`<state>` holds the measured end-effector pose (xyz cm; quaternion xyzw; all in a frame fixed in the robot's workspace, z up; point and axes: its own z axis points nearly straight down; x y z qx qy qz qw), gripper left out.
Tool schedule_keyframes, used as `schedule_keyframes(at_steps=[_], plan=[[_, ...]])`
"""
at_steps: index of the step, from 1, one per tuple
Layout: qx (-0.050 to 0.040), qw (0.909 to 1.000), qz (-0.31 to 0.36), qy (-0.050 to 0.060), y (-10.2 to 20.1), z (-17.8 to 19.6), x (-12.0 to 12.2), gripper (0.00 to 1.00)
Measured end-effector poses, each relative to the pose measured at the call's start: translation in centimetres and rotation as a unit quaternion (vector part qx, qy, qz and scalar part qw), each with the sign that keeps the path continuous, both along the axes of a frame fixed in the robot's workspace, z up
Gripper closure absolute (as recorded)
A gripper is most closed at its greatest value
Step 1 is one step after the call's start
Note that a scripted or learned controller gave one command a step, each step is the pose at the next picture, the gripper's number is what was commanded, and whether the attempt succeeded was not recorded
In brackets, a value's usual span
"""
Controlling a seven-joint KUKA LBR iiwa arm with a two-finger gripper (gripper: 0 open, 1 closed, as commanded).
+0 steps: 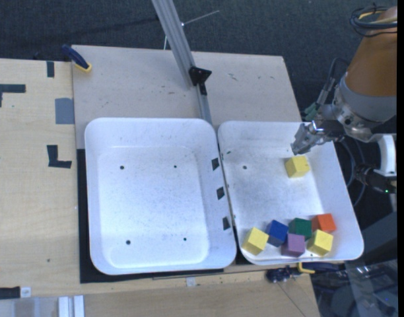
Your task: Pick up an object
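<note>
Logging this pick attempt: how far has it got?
Done: the claw has reached the right bin, just above the lone yellow cube. In hand: nothing visibly; that cube rests on the bin floor. Left: grasp and lift. The other blocks sit clustered at the near edge.

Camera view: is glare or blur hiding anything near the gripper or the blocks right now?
Camera view: lighting is even, with a mild bright patch on the left bin but no washout. The gripper is soft and dark, so its finger detail is unclear. The yellow block just below it reads cleanly with a faint shadow, and the block cluster in the right bin is slightly soft but colours separate.
</note>
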<state>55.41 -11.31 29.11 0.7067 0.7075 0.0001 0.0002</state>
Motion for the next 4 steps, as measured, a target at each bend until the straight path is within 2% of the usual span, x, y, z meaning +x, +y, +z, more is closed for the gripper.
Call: schedule_keyframes(at_steps=[2,3,4], plan=[[0.0005,1.0,0.002,0.001,9.8,-1.2,2.8,1.0],[0.0,1.0,0.002,0.001,14.6,-3.1,4.7,1.0],[-0.0001,1.0,0.002,0.002,19.3,-5.1,5.3,1.0]])
